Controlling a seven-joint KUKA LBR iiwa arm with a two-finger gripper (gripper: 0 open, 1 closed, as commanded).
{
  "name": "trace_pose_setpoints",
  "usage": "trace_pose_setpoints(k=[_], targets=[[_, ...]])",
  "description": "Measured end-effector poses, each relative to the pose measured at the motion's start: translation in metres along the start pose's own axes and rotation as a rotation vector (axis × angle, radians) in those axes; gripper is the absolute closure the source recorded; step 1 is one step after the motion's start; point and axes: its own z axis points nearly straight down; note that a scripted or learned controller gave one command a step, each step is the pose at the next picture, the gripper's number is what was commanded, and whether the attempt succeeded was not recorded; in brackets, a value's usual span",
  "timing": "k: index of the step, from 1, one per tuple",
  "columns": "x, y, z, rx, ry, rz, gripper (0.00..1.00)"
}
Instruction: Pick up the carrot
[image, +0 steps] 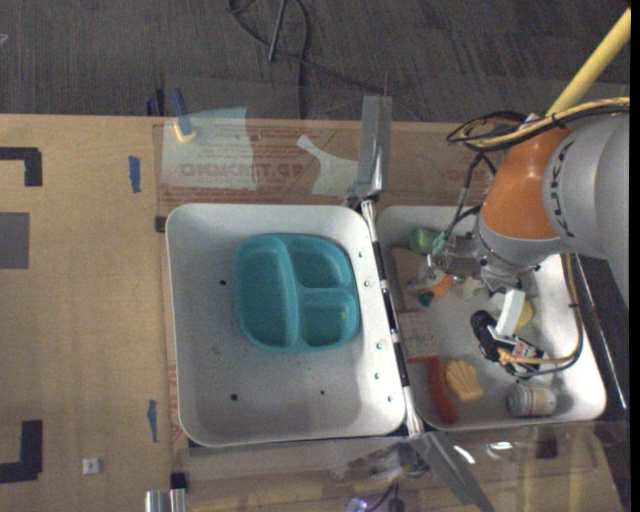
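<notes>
1. While the arm (560, 190) reached in from the right over the right bin (590, 400), you would have seen its gripper (440, 275) low at that bin's upper left, close to the wall shared with the left bin (200, 400).
2. You could have made out a small orange piece (441, 287) just beside the gripper's tip, with something green below it (427, 296); I judged this to be the carrot, since nothing else in the bin had that colour and leaf end. Whether it sat between the fingers or merely lay under them, the view did not show.
3. You could not have told from this slant whether the tool was spread or pressed together, so count nothing as held.
4. You would have noticed a green item (424, 240) above the gripper, likely crowding the approach from that side.
5. Lower in the same bin lay a red oblong piece (443, 390), a yellow ridged piece (463, 379) touching it, and a pale cylinder (530, 401) near the bottom right corner, all well apart from the gripper.
6. The left bin held a teal divided plate (296, 291), which played no part in this task.
7. You should have judged the step as a grasp attempt at the carrot, the lift not yet done; a slip against the bin wall looked the main risk.
</notes>
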Motion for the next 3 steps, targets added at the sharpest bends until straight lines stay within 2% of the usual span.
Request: trace_pose_setpoints(k=[1, 2, 3], targets=[[0.0, 0.001, -0.01, -0.001, 0.0, 0.002, 1.0], [0.038, 0.004, -0.11, 0.013, -0.002, 0.044, 1.0], [0.079, 0.03, -0.091, 0.012, -0.001, -0.071, 1.0]])
